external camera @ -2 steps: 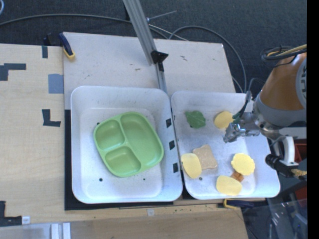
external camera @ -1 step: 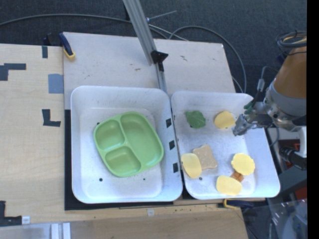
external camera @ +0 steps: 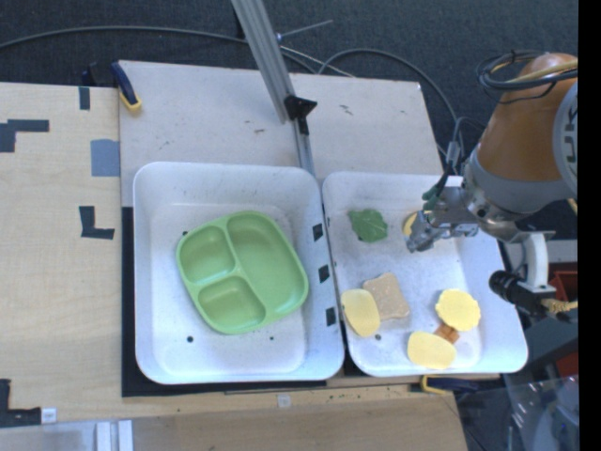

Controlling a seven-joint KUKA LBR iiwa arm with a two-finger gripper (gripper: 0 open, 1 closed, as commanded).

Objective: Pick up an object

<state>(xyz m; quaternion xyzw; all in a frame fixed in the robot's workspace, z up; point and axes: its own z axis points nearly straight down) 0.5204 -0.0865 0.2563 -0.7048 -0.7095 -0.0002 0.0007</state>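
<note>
My gripper hangs over the right bin, near its upper middle, with a small yellow piece showing right at its tip. A green leafy toy lies just left of the gripper. Lower in the same bin lie a tan bread slice, a yellow piece beside it, another yellow piece and a third yellow piece with a small brown item between the last two.
The left bin holds a green divided plate. A grey metal pole slants down from the top to the bins' shared edge. Cables lie on the dark floor beyond the bench.
</note>
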